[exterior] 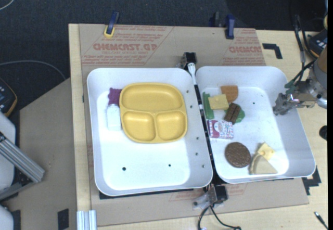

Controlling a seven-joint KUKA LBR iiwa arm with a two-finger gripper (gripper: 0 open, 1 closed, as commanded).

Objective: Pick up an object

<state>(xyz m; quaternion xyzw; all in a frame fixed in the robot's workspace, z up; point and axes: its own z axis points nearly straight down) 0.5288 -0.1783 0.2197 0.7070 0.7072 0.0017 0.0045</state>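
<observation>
The grey arm's two-finger gripper (283, 103) is reaching in over the right edge of the right shallow white bin (296, 140), hanging low at the rim; most of the arm is cut off by the frame, and I cannot tell how its grasping end is set.

That bin is holding seven items: an orange block (229, 91), a yellow block (218, 101), a green strip (206, 106), a dark brown piece (232, 112), a pink-and-white packet (220, 129), a round brown disc (238, 154) and a pale yellow wedge (264, 159) (near the front-right corner).

The left shallow white bin (145, 171) is carrying one yellow three-compartment plastic tray (153, 111), partly hiding a purple item (114, 94) and a white bottle (113, 117).
</observation>
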